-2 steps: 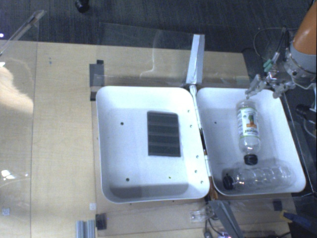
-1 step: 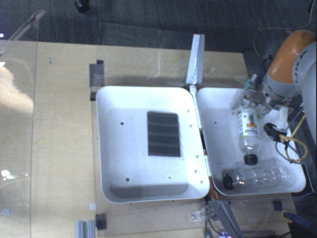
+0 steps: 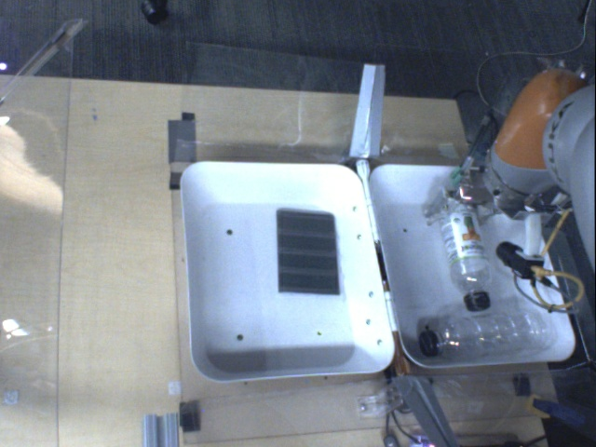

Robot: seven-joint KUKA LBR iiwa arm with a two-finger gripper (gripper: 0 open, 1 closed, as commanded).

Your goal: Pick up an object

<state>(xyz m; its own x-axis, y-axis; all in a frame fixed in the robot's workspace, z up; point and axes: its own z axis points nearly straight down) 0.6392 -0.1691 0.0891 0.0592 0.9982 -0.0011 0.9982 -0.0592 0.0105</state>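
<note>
Gripper (image 3: 466, 192) sits low over the right bin (image 3: 410, 194), touching or just above the upper end of a clear labelled bottle (image 3: 464, 247) that lies flat in it; whether it grips is impossible to tell. A second clear bottle (image 3: 480, 335) lies nearer that bin's front wall. By my reading, the pick is at the grasp, with the lift left to do.

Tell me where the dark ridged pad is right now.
The dark ridged pad lies flat near the middle of the left bin, well apart from the clear bottles in the right bin.
</note>
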